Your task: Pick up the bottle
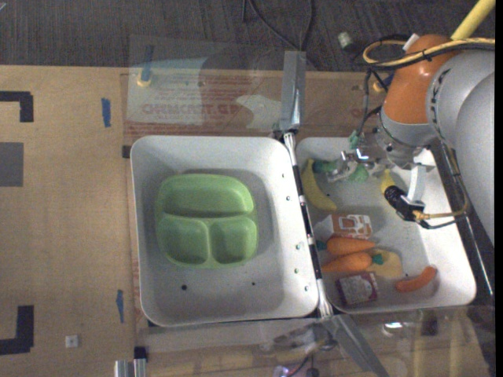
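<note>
Hovering in the right bin, hand just beside green bottle, grip unreadable.

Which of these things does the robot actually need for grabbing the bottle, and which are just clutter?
In the job: grey arm's gripper; small green item beside it, possibly the bottle, too hidden to tell.
Lying about: yellow banana; two orange carrots; red packet; green divided plastic tray.
</note>
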You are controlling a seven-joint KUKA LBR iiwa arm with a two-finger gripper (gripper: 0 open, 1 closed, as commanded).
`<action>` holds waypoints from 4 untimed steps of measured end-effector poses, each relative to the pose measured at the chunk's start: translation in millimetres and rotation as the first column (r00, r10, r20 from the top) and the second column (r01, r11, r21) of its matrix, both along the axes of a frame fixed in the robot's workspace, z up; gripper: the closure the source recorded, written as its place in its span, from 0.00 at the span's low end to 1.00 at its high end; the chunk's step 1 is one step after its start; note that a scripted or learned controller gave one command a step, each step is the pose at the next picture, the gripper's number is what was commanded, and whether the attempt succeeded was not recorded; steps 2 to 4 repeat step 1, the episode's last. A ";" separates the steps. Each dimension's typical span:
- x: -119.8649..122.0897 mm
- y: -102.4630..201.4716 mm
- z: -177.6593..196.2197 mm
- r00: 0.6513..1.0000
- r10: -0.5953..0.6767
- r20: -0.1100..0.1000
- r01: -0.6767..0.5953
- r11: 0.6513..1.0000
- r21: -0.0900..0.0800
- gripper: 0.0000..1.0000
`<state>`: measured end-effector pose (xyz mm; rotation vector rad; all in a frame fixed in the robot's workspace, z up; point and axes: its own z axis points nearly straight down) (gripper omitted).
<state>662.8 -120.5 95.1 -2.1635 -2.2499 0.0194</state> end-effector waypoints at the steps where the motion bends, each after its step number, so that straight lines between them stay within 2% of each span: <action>1: 4.5 53.5 149.5 0.999 -0.040 0.026 0.040 0.999 -0.006 1.00; 4: 4.5 53.5 149.5 0.999 -0.040 0.026 0.040 0.999 -0.006 1.00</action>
